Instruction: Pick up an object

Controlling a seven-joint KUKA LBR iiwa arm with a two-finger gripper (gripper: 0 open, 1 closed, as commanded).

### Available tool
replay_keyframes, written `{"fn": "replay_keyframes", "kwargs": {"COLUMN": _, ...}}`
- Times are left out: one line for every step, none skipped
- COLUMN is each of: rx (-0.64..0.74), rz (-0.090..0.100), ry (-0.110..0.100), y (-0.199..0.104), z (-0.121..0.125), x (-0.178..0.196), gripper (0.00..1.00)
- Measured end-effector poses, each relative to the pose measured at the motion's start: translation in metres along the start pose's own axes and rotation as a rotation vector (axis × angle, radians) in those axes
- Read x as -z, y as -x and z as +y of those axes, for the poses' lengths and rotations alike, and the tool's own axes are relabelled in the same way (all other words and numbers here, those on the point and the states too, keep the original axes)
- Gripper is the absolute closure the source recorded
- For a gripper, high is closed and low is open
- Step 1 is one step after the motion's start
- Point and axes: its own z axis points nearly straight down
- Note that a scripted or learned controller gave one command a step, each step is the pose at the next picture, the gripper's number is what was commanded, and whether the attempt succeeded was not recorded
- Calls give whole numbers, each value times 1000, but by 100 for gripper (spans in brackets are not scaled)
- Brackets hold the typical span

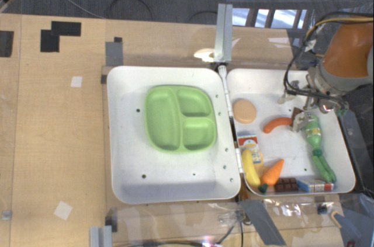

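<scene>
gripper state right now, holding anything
Gripper: cannot be told; it sits low in the right bin, beside the sausage and the green bottle.

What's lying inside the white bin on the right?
In the right bin: a tan disc, sausage, banana, carrot, green bottle. The arm hides the far corner.

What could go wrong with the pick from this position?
The gripper sits low in the right bin, between the orange sausage and the green bottle. Closing here might nudge one aside or catch both. The bottle lies close to the bin's wall, which may leave a finger little room.
</scene>
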Motion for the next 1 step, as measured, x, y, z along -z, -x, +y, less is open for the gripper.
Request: {"fn": "replay_keyframes", "kwargs": {"rx": -11, "rz": 1, "ry": 1, "y": -20, "z": 3, "x": -1, "gripper": 0}}
